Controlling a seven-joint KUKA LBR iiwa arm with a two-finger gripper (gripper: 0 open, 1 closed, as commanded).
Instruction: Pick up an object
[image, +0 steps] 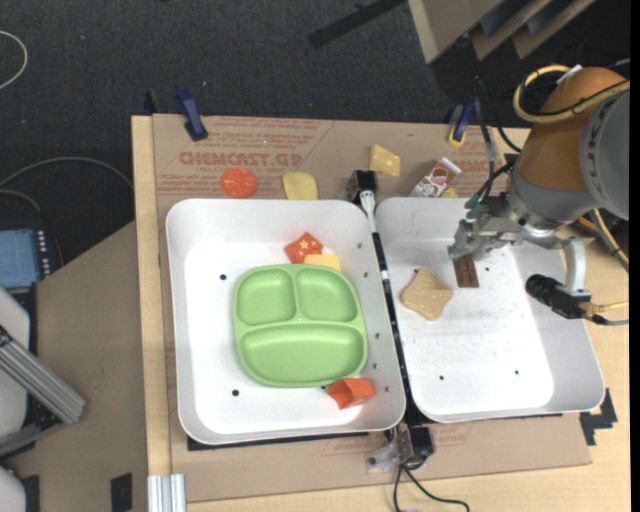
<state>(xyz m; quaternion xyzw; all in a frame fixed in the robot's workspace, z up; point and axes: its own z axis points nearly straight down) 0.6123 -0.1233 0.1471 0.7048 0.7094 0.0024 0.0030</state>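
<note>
Down at the bottom of the frame, an orange block (350, 392) sits in the left bin (190, 300) beside the green plate (298, 325), and a tan piece (427, 295) lies in the right bin (520, 350), near the middle of the frame. To pick something up well, the arm should come straight down over one thing and squeeze it in the middle. Over the right bin's upper part, the end effector (467, 262) looks pinched on a small brown piece (466, 272).
</note>
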